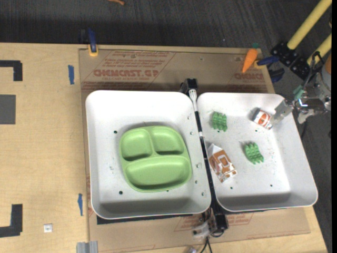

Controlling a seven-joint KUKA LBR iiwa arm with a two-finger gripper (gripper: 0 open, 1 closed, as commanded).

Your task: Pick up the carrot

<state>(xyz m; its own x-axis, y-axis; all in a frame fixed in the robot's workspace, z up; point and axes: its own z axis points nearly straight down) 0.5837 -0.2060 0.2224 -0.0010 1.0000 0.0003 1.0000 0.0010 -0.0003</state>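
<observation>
Carrot point(249, 60) on the counter point(42, 141) beyond the right bin point(295, 157), outside it, gripper point(281, 109) at that bin's far right rim beside a red-and-white can point(261, 118), finger state cannot be told, green divided plate point(154, 157) in the left bin point(105, 141), two green blocks point(253, 153) and a snack packet point(222, 164) in the right.

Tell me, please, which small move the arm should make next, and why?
Probably move the tool away from the small can and toward the carrot. The carrot lies outside the right bin, on the board beyond its far edge.
</observation>
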